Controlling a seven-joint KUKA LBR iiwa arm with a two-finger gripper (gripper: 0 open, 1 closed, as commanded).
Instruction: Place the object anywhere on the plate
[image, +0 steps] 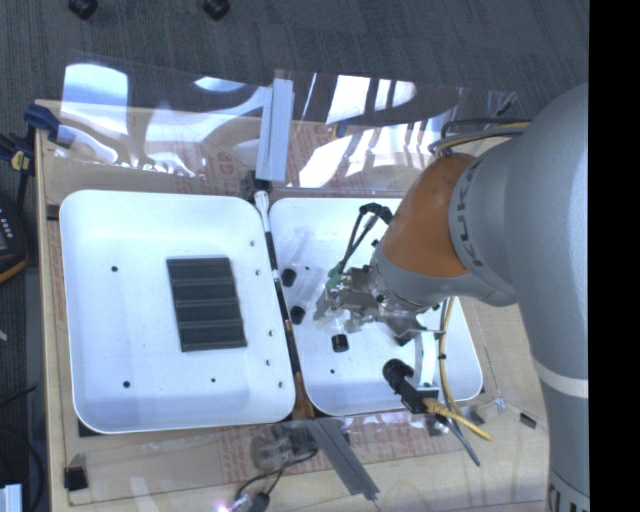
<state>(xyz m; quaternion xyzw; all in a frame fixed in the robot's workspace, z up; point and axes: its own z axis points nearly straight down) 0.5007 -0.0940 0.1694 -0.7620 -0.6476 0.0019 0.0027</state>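
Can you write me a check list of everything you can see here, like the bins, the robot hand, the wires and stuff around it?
Surface: two shallow white bins side by side, left bin and right bin, on a bench.
Job's things: a dark ribbed plate lies flat in the left bin; a small black object lies in the right bin, near the hand.
Clutter: another small dark piece in the right bin by the divider.
Hand: the hand is low over the right bin; too blurred to read its fingers.
Cables: a yellow cable and a black cable run along the wrist.
Surroundings: clear plastic sheet behind the bins; dark carpet beyond.
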